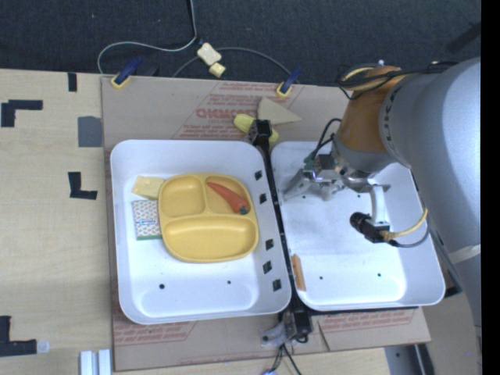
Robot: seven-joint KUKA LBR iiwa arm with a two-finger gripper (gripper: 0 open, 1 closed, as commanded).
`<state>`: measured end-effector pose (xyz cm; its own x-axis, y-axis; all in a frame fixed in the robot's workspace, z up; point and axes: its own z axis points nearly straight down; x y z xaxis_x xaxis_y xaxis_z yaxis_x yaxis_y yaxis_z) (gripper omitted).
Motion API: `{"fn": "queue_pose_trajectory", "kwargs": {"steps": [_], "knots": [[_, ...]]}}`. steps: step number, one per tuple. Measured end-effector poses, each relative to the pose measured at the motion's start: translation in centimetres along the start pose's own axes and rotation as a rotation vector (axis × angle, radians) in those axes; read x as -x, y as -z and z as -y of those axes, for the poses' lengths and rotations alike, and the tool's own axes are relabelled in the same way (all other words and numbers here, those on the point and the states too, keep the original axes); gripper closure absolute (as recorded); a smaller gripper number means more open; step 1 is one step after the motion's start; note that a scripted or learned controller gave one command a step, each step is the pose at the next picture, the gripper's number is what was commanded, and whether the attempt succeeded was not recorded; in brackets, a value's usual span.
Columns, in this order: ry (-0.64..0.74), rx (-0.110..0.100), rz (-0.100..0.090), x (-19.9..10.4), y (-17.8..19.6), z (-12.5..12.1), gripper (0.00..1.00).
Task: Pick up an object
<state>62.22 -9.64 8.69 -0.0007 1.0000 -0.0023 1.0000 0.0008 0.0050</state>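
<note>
My gripper (312, 180) hangs low over the right bin (351, 280); whether it is parted or closed I cannot tell. The likeliest pick, an orange carrot-like piece (230, 195), lies in the yellow divided plate (207, 217) in the left bin (187, 299). It looks light, stiff and smooth; I'd pinch across its middle.

Arm over the right bin, yellow tray in the left

The gripper (306, 181) hangs low over the right bin (351, 280); the left bin (187, 299) holds a yellow divided tray (203, 237) with a red carrot-like piece (229, 195) in its upper compartment.
</note>
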Motion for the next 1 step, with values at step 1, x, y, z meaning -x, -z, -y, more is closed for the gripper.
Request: {"fn": "queue_pose_trajectory", "kwargs": {"steps": [1], "knots": [[0.002, -0.001, -0.001, 0.80, -0.17, -4.84, 0.00]]}}
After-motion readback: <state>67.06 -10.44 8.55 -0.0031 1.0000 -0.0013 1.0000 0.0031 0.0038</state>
